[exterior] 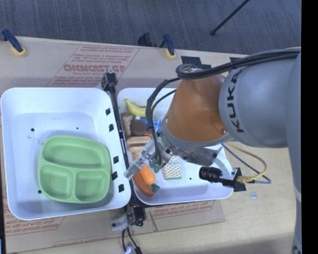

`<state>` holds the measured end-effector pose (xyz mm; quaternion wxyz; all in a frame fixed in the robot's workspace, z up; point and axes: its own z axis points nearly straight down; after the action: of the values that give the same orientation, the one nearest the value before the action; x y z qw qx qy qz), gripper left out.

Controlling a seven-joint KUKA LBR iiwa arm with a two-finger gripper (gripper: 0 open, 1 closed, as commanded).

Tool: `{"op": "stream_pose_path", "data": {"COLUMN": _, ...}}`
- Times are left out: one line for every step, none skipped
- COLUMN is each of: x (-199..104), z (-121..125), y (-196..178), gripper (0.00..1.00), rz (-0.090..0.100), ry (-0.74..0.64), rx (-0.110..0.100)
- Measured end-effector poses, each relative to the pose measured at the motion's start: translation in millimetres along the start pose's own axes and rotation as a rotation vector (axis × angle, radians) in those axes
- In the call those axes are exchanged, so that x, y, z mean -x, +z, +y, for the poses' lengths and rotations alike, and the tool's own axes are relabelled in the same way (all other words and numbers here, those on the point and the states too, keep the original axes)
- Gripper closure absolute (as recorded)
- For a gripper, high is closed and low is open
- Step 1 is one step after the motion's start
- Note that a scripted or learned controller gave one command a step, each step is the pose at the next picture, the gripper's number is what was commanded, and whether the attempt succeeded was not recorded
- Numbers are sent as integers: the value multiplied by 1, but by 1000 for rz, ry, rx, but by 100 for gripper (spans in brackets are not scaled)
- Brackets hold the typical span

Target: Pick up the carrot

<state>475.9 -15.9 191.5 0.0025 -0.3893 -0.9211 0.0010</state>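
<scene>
Where the arm (244,107) leans in from the right, its grey shell shows the letters "KUKA" in black, running down the side just past the orange band (196,110). Below that band the claw (144,165) reaches down into the right bin (222,192), and its metal fingers (135,168) sit right at the carrot (145,180); whether they are spread or pinched together I cannot tell from this angle, nor whether they have any grip on it. That carrot lies near the front left corner of the bin, orange with a bit of green at its end. Just beside it rests a small waffle piece (172,169), and further back a banana (135,108) lies by the bin's far wall. Over in the left bin (21,110) sits a green divided plate (74,168). Under both bins is a brown sheet (95,62) printed in red with "CHEMCAST GP" and, smaller beneath it, what looks like "CELL-CAST ACRYLIC SHEET".
</scene>
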Motion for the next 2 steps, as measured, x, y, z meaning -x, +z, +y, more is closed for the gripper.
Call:
{"op": "stream_pose_path", "data": {"x": 61, "z": 1, "y": 0, "gripper": 0, "rz": -3, "ry": 104, "rx": 2}}
{"op": "stream_pose_path", "data": {"x": 27, "z": -5, "y": 0, "gripper": 0, "rz": -1, "ry": -12, "rx": 1}}
